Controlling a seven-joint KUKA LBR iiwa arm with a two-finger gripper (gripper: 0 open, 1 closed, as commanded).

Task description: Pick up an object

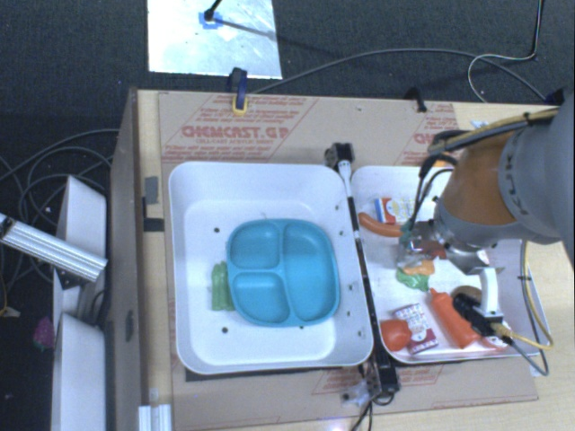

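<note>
Near edge, right bin: I see a red-and-white packet with an orange wedge touching it on its left, and a long orange piece lying at a slant just to its right.

Green lump: it lies mid-bin, just above the packet; of all the loose things it is the closest to the tool.

Tool: it is down in the right bin, directly over the green lump's far edge. From here I cannot tell whether it is spread or pressed together, or whether it touches the lump.

Arm: the grey body with its orange band comes in from the right, above the bin.

Left bin: a blue divided plate sits in the middle, and a green strip lies against its left rim.

Far end, right bin: an orange sausage shape lies near the wall between the bins, with a small red-and-blue printed card just behind it.

Worktop: a cardboard sheet with red print lies under both bins, and a yellow-and-black clamp sits on its far edge.

Floor beyond: I see a shiny silver sheet on dark carpet.
</note>
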